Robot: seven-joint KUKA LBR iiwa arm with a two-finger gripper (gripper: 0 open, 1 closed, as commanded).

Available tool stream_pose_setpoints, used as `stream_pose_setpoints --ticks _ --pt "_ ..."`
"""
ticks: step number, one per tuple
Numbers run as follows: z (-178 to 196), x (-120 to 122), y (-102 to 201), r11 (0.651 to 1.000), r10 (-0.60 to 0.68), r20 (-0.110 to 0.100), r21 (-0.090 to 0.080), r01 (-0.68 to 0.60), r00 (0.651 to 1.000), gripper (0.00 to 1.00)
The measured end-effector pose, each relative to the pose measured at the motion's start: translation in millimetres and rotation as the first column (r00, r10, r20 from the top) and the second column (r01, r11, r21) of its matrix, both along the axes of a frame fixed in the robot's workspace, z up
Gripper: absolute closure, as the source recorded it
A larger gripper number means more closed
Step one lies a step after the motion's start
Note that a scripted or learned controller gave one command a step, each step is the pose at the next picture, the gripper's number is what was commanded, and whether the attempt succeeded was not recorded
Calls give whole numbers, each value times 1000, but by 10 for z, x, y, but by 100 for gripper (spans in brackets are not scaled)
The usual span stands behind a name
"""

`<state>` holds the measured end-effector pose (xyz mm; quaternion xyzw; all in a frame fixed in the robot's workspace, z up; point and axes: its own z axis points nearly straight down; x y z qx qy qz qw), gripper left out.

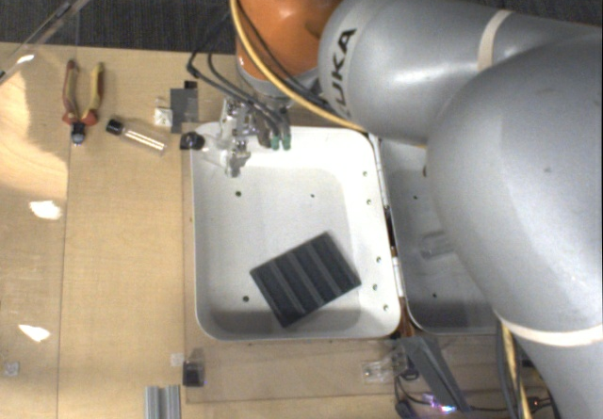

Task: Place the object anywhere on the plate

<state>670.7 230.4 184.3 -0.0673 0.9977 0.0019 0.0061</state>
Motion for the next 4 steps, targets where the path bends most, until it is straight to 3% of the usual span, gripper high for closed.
stream_pose_setpoints --ticks 1,2,3,4 --pt "530 -10 56 987 -159 -3 1 159 987 100" --pt "-4 -173 52 937 -349 -7 1 349 937 100" --pt "642 -84 48 917 -399 -4 3 399 917 100" --pt "-430 -331 54 827 -562 -9 1 562 827 100"
